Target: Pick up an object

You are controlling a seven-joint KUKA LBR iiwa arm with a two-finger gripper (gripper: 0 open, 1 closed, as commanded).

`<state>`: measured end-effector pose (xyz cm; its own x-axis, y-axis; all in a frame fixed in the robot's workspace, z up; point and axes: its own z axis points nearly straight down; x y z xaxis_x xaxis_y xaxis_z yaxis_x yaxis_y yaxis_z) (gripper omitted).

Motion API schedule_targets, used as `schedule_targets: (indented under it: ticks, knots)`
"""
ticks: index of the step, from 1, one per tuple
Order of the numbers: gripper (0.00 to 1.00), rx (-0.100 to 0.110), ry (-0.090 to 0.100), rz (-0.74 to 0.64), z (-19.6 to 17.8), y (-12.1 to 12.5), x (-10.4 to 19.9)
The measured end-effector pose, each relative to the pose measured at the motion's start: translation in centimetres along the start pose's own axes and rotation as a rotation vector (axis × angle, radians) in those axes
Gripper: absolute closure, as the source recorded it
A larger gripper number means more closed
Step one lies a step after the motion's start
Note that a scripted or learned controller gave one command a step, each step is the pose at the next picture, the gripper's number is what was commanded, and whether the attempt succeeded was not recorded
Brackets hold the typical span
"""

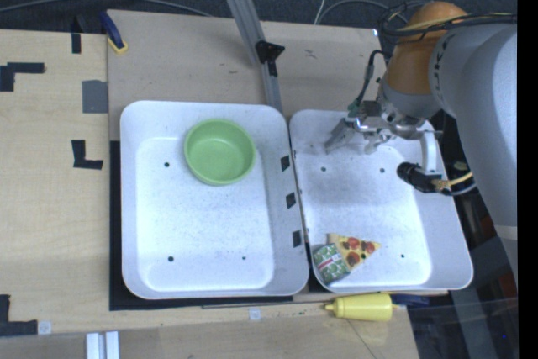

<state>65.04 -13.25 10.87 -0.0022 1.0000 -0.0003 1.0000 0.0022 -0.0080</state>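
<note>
My gripper (353,137) hangs over the back part of the right bin (437,261), with its fingers spread open and nothing between them. A toy pizza slice (356,247) lies near the front of that bin. A small green packet (329,262) lies right beside the slice, in the bin's front left corner. Both are well in front of the gripper. A green bowl (219,150) stands upright in the back half of the left bin (151,265).
A yellow bottle (365,307) lies on its side on the bench just outside the right bin's front rim. A slanted grey pole (244,4) rises behind the bins. Cables trail across the bench at the back right. The arm's bulk covers the right bin's far right side.
</note>
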Motion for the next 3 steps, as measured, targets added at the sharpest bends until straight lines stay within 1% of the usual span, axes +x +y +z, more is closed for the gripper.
schedule_targets:
  ticks: [1, 2, 3]
  knots:
    - [1.00, -0.006, 0.000, -0.002, -1.5, 0.2, 0.1]
    - [1.00, -0.013, -0.001, 0.001, -7.4, 0.3, -0.3]
    - [1.00, -0.013, -0.001, 0.000, -12.8, 0.4, -0.3]
